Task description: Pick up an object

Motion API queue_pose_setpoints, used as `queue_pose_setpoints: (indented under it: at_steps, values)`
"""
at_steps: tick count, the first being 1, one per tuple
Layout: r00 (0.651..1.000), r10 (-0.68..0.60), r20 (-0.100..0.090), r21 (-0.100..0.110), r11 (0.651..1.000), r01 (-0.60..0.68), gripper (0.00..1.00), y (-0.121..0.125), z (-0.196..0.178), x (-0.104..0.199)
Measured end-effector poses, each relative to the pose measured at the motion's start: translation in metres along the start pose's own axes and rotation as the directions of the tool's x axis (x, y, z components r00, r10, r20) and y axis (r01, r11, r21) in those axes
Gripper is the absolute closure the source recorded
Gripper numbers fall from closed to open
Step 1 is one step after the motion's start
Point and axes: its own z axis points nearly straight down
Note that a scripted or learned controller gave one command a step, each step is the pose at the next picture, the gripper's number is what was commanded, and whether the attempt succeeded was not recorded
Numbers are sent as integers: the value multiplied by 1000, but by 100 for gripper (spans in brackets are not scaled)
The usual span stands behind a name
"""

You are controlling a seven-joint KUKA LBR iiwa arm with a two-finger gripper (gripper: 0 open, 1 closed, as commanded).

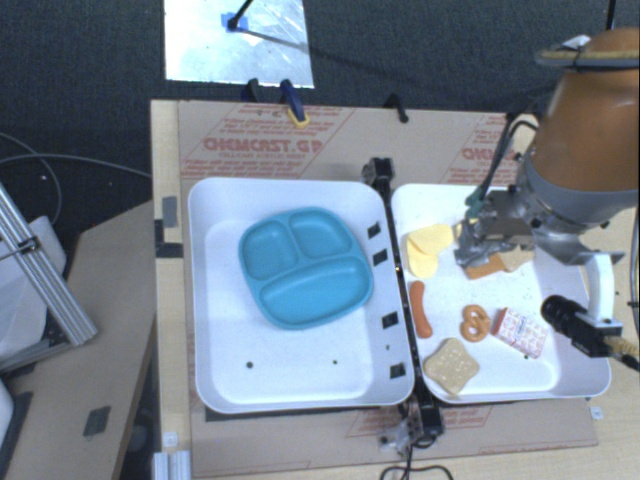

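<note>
While my arm [590, 118] reaches in from the right, my gripper [490, 240] hangs low over the rear part of the right bin [575, 380], directly above an orange-brown piece of toy food [497, 264]; whether it is closed on that piece I cannot tell, since the gripper body hides the contact. The piece shows below and to the right of the gripper, its long axis running roughly left to right with a slight upward slant toward the right. Just to its left lies a pale yellow wedge [426, 248]. Nearer the front, a red sausage [420, 308] lies beside the divider, its long axis running front to back. A pretzel [474, 322] sits to its right, a patterned packet [520, 330] just beyond, and a tan cracker [451, 365] at the front. The left bin [215, 368] bears a blue compartment plate [305, 266].
</note>
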Motion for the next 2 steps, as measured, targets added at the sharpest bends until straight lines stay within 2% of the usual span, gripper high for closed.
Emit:
queue_pose_setpoints:
  at_steps: [1, 2]
  values:
    - [1000, -14, -4, 10, 1000, 14, 100, -2, 75, 59]
    - [1000, -14, -5, -4, 1000, 14, 100, 6, 15, 101]
